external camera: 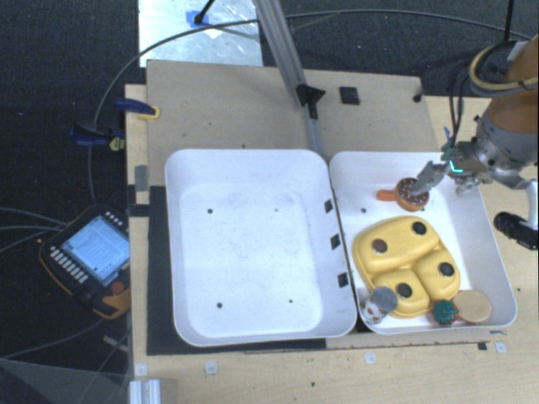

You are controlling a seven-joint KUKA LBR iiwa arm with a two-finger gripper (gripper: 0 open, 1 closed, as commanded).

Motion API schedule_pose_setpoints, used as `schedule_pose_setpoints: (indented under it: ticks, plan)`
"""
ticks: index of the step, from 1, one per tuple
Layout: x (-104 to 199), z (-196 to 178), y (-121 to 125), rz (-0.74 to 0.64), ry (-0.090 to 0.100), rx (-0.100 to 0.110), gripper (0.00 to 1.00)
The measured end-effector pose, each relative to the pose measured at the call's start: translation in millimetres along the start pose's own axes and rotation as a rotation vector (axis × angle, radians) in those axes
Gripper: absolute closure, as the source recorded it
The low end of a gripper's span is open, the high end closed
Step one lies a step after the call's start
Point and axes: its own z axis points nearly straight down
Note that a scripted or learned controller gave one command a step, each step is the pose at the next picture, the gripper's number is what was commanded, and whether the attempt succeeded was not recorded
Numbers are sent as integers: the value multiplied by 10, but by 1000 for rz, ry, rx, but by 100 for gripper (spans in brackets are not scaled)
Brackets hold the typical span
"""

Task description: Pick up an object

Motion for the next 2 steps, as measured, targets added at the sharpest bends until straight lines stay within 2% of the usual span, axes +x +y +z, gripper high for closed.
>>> schedule_pose_setpoints:
  ticks: [1, 2]
  plan:
    - [0, -12, 7, 0, -1, -3, 0]
    - [-9, 411, -37, 2, -1, -1, 0]
